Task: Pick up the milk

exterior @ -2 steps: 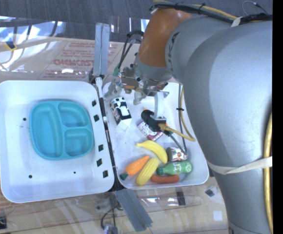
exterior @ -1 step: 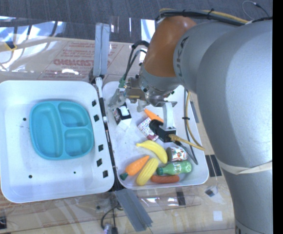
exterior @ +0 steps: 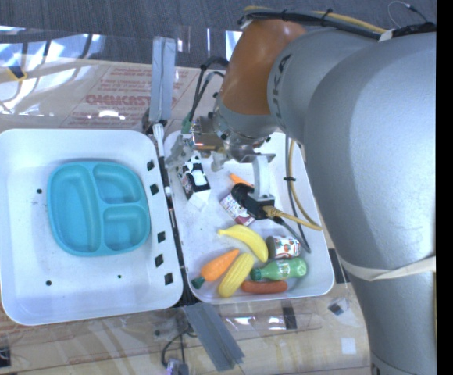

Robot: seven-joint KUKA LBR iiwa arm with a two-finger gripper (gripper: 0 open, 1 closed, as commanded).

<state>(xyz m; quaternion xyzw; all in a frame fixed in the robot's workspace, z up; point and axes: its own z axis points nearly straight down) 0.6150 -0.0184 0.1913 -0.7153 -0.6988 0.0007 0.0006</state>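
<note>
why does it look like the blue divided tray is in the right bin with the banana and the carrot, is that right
Not quite. In the camera view the blue divided tray lies in the left bin. The banana and the carrot are in the right bin.

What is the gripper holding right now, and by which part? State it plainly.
It cannot be told. The gripper sits low over the milk carton in the right bin, but the slanted view hides whether it grips the carton.
</note>
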